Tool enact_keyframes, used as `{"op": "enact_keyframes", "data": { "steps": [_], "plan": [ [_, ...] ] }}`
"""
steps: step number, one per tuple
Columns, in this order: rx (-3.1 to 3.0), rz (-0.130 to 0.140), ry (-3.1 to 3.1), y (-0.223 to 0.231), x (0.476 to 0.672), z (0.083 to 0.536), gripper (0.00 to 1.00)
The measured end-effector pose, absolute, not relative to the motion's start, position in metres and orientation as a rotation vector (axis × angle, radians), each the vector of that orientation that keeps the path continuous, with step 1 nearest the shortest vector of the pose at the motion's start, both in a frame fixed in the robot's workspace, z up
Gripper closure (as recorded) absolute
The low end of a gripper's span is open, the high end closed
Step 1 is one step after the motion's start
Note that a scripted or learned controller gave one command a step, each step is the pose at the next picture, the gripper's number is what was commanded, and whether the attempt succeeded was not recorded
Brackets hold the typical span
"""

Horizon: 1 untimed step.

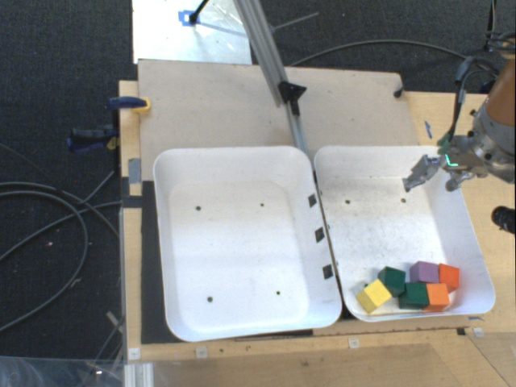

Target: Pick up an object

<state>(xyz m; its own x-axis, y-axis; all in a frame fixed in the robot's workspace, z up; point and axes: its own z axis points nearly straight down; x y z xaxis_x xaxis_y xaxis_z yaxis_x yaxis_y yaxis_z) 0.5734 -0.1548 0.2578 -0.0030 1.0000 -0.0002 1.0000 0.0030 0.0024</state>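
I saw the blocks (411,285) clustered in the right bin's (363,216) near corner, with the gripper (435,173) above that bin's far right side, left bin (234,240) alongside.

The arm (496,123) reaches in from the right, fingers (419,172) spread apart, holding nothing.

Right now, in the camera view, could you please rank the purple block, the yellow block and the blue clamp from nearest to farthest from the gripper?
Measured from the gripper over the right bin:
1. Purple block, in the right bin's near corner cluster.
2. Yellow block, at the cluster's left end.
3. Blue clamp, at the bench's far left edge.
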Motion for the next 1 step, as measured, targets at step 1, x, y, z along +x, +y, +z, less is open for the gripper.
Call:
{"op": "enact_keyframes", "data": {
  "steps": [1],
  "plan": [
    [2.228, -0.005, 2.221, -0.1758, 0.4969, 0.2142, 0.0]
  ]
}}
